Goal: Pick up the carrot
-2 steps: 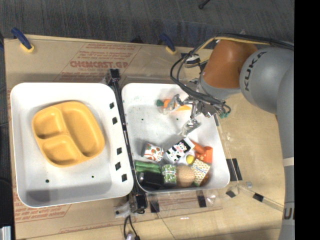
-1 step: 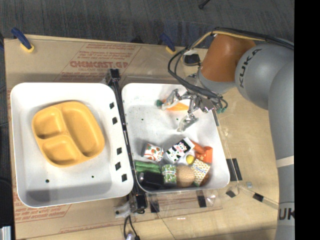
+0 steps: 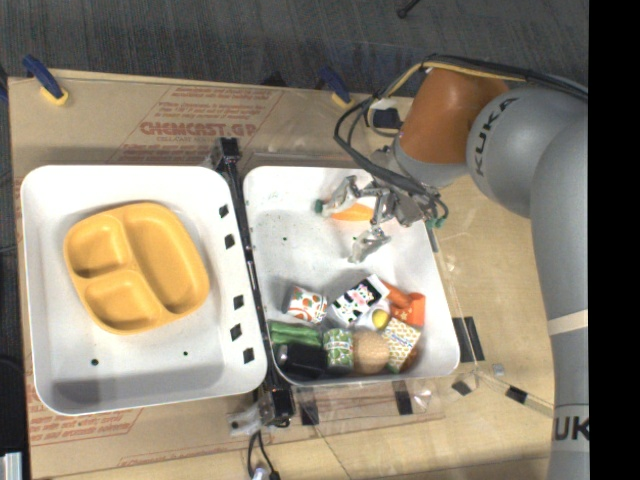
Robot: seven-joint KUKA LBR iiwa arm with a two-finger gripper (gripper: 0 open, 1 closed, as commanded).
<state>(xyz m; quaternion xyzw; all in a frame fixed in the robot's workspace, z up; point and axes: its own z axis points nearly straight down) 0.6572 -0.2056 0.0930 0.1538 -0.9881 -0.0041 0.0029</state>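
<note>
The carrot (image 3: 347,210), small and orange with a green tip pointing left, lies near the back of the right bin (image 3: 290,233). My gripper (image 3: 361,215) hangs right over it, reaching in from the right below the orange wrist band. Its two metal fingers (image 3: 369,242) stand spread, one behind the carrot and one in front of it, so the carrot sits in the gap. The gripper is open, and I see no finger pressed against the carrot. The wrist hides the carrot's right end.
A yellow divided plate (image 3: 135,263) lies in the left bin (image 3: 60,368). Several small toy foods and packets crowd the right bin's front edge, among them a red piece (image 3: 408,306) and a green one (image 3: 295,334). Black cables loop beside the wrist.
</note>
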